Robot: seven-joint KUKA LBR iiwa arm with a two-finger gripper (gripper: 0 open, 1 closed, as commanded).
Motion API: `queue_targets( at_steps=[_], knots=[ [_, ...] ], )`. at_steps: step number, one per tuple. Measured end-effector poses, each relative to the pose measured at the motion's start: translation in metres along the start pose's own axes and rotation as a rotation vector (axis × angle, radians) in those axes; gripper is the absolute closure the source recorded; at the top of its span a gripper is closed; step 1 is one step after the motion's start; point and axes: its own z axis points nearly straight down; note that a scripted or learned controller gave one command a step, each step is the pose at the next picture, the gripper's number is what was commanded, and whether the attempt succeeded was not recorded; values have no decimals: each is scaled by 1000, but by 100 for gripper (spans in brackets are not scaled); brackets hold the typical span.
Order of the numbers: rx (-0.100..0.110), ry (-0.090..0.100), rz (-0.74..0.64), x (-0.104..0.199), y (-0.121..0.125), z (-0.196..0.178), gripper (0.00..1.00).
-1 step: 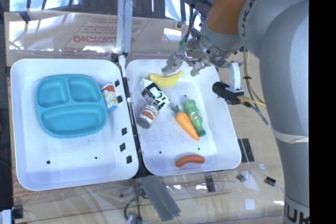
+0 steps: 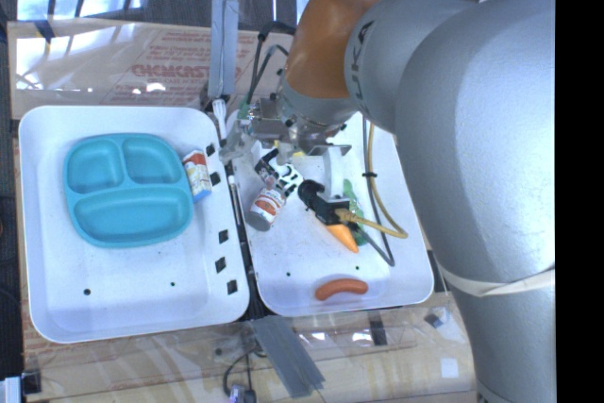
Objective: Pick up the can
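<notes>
A small can with a red, white and blue label lies in the left bin, against the right edge of a blue divided plate. My gripper hangs over the left part of the right bin, to the right of the can and across the bins' shared wall. Just below its tip lies a white container with a red end, tilted on the bin floor. The arm's grey body and orange band cover the bin's back right.
In the right bin an orange carrot with a green top lies near the middle and a red sausage near the front edge. The left bin's front half holds bare floor.
</notes>
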Motion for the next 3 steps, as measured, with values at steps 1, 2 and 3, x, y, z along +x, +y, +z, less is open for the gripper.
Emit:
queue_targets(
  at_steps=[1, 2, 3],
  knots=[
    [-2, 1, 8, -35, -122, -63, 0],
    [2, 0, 59, -10, -72, 1, 0],
    [-2, 0, 152, -70, -59, 0, 0]
  ],
)
